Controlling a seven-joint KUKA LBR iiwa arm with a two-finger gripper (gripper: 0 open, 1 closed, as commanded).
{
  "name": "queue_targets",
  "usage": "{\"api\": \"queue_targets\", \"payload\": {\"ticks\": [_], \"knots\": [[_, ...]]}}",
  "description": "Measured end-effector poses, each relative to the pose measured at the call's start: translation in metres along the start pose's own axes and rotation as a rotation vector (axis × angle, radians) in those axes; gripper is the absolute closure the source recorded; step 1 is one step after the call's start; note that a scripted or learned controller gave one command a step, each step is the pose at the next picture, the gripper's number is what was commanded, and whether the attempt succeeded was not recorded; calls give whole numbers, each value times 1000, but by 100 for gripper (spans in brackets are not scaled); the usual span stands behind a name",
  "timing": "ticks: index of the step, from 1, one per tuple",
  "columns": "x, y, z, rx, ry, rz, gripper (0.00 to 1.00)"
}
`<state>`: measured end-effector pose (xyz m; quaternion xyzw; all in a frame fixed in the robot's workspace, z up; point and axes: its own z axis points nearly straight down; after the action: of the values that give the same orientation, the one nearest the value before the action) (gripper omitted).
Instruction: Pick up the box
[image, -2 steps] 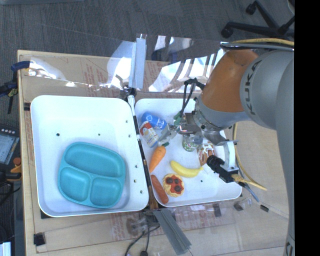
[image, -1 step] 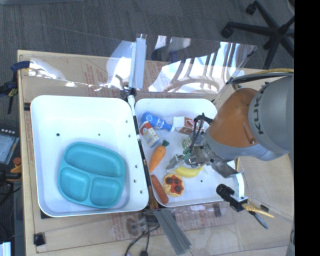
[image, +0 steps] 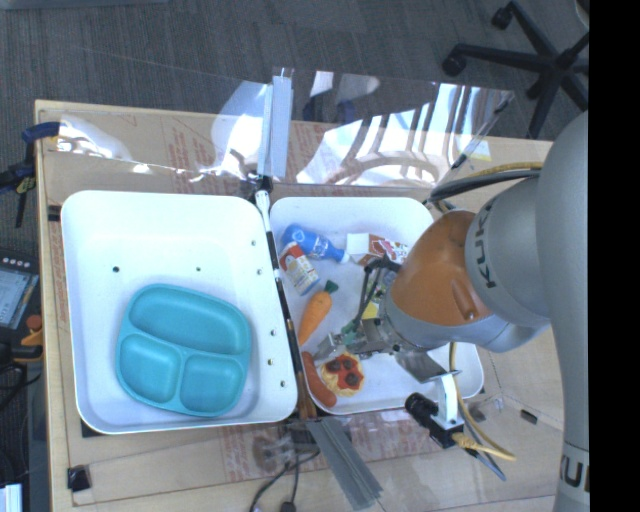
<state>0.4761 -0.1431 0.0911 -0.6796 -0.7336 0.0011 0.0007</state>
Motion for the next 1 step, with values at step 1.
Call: {"api": "queue_targets", "payload": {"ticks": [1], "knots": [[7, 0, -2, -4, -13, 23, 0]]}}
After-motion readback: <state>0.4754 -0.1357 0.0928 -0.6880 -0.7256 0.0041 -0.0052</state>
